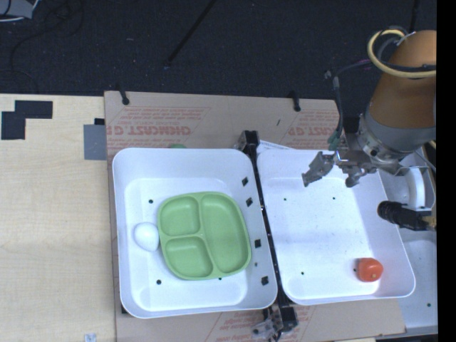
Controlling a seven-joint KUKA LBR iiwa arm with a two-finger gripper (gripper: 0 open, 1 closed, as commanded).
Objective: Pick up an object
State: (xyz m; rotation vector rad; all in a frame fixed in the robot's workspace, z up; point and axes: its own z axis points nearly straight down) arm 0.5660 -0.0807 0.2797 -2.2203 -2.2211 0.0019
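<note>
You see the arm cut off at the right side, its upper part out of frame. The claw is too small and dark for you to tell its state. The arm covers the right bin's far right corner.

Light: even, fairly bright overhead | Glare: white bins nearly washed out, little surface detail | Shadows: faint, soft, under the green tray toward 6 o'clock | Dim: floor at 12 o'clock almost black | Focus: mildly soft overall, low resolution, grainy edges
</note>
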